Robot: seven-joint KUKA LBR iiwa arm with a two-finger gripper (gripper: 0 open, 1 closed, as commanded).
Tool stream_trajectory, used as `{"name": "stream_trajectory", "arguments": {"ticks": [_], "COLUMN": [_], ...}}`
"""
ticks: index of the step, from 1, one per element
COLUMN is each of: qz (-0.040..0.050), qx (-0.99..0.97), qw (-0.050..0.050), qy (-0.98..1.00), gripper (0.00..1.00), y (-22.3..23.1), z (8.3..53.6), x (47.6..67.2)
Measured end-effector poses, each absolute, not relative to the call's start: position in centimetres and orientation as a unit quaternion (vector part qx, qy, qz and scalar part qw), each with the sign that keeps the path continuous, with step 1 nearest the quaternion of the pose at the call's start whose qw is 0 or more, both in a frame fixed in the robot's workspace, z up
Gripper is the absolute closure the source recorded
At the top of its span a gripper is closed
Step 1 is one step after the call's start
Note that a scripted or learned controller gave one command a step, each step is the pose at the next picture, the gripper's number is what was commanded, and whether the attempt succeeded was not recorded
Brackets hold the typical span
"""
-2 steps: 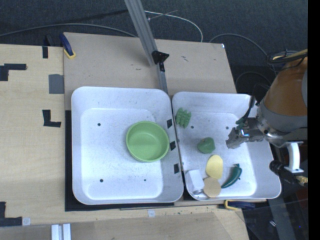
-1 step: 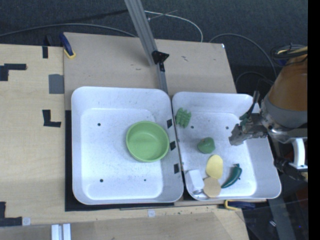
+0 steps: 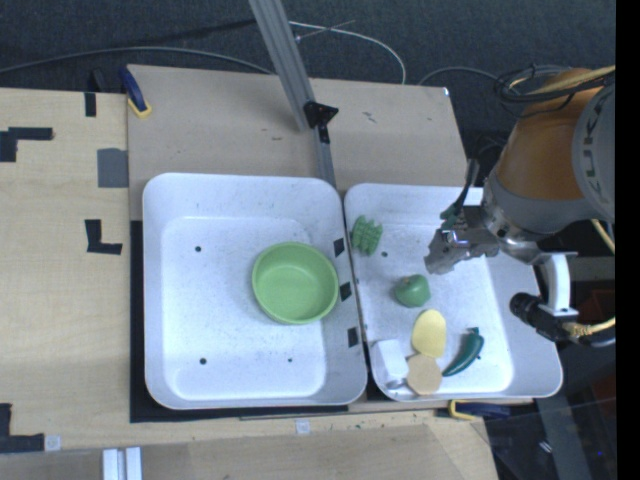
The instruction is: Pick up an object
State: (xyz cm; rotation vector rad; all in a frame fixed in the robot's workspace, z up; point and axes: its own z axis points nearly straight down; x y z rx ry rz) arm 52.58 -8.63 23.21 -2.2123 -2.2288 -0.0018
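Note:
In the right bin (image 3: 500,368) lie several small objects: a ridged green toy (image 3: 366,235) near its upper left, a round dark green piece (image 3: 411,291) in the middle, a yellow lemon-shaped piece (image 3: 429,332), a tan round piece (image 3: 424,374), a white block (image 3: 388,358) and a dark green pepper (image 3: 463,352) along the front. My gripper (image 3: 443,255) hangs over the bin's middle, just up and right of the round green piece, with nothing visibly between its fingers.
The left bin (image 3: 180,368) holds a light green bowl (image 3: 294,282) near its right side. A grey pole (image 3: 285,53) slants down from the top to the divider between the bins. The arm's orange band (image 3: 545,158) looms over the right bin's far right edge.

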Motion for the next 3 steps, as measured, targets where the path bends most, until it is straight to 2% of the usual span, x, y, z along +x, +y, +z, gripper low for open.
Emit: {"name": "stream_trajectory", "arguments": {"ticks": [2, 3], "qz": [0.0005, 0.0002], "qx": [-0.705, -0.705], "qw": [0.001, 0.001], "qy": [-0.709, -0.709], "gripper": [1.00, 1.00], "y": [1.6, 6.7], "z": [22.4, 21.5], "x": [55.8, 58.3]}}
